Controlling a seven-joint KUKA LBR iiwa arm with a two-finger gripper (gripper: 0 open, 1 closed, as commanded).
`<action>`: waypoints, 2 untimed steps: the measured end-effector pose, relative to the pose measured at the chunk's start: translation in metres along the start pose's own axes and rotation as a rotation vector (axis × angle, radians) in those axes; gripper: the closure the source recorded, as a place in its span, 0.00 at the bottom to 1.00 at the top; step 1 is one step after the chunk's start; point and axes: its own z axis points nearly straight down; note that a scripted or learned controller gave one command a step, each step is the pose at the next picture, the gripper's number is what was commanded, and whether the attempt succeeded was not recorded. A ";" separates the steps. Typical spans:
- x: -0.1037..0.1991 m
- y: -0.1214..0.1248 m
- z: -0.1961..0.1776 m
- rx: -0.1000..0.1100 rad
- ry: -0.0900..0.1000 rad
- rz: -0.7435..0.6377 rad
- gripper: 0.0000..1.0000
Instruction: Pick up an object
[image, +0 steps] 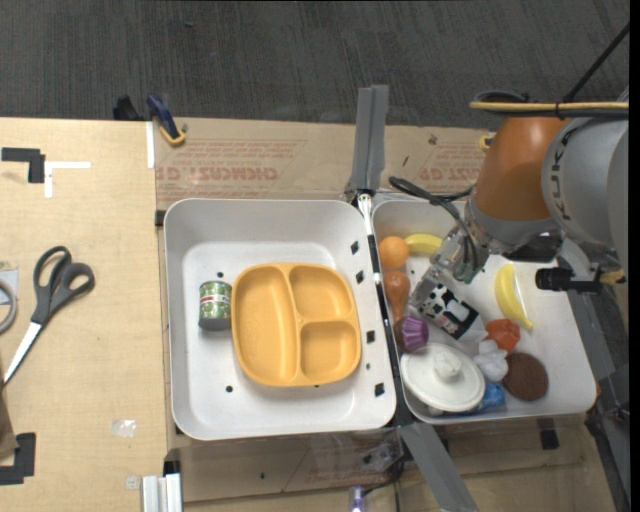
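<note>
My gripper reaches down into the right bin, its black and white end low among the objects near the bin's left side. Close around it lie an orange, a small banana, an orange carrot-like piece and a purple toy. Just below it sits a white round lid. Further right are a yellow banana, a red piece and a brown ball. Nothing is visibly held.
The left bin holds a yellow divided plate and a green can beside it. Scissors lie on the wooden bench at far left. The arm's orange band hangs over the right bin's back edge.
</note>
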 end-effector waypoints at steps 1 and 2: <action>0.019 -0.032 0.001 0.002 0.004 0.010 0.00; 0.057 -0.073 0.000 -0.001 0.000 0.251 0.00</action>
